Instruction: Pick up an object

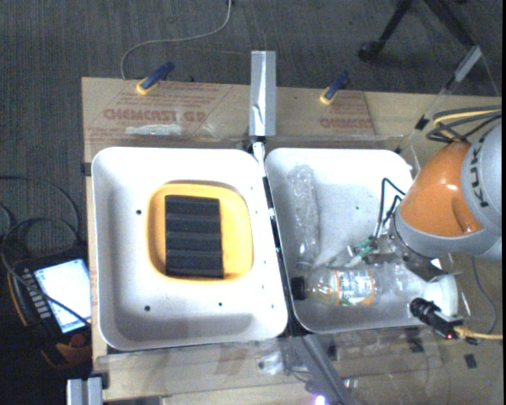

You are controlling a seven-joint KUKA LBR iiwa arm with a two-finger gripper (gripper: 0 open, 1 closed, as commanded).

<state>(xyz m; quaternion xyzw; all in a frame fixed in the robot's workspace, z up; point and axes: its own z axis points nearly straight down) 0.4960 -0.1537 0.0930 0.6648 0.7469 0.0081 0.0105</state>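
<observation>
From my feed I look down on the table with its two white bins side by side. The left bin holds a yellow tray with a black ribbed block set inside it, lying near the bin's middle. The right bin sits toward the table's right edge, and in it I see a clear plastic bottle lying on its side near the bin's front wall, dark cap pointing toward the divider between the bins (amber liquid and a printed label show through it). A crumpled clear plastic wrapper lies along the right bin's left wall, just behind the bottle.

The arm comes in over the table's right edge, its orange band hanging above the right bin's right side. The end effector sits low in the right bin, just beside the bottle's base end. I cannot tell how its grasp stands; wiring and the wrist body cover it.
</observation>
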